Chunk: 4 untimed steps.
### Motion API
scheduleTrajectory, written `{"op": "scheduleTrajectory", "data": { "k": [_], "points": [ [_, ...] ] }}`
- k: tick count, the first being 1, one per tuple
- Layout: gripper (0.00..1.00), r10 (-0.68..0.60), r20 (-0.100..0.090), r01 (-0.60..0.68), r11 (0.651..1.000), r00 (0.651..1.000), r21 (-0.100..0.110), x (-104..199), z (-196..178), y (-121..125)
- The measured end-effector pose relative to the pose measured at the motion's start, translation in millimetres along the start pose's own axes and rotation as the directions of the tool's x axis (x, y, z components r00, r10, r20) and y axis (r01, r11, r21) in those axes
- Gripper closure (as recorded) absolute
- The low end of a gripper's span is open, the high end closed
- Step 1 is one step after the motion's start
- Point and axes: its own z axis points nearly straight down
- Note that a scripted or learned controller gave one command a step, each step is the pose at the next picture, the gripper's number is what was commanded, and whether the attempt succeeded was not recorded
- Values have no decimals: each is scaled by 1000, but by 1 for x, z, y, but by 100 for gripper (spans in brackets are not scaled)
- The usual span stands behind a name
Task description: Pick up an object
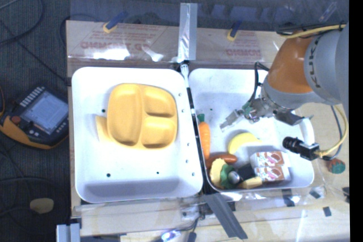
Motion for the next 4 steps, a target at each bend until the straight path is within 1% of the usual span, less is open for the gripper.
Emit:
{"op": "scheduleTrajectory", "data": {
  "k": [1, 2, 3, 4],
  "points": [
    [0, -14, 9, 14, 1000, 1000, -15, 16, 28, -40],
    [100, -15, 8, 15, 1000, 1000, -20, 17, 16, -38],
    [100, 16, 2, -16, 1000, 1000, 1, 79, -65, 10],
    [100, -136, 6, 136, 991, 991, 2, 83, -111, 34]
  ]
}}
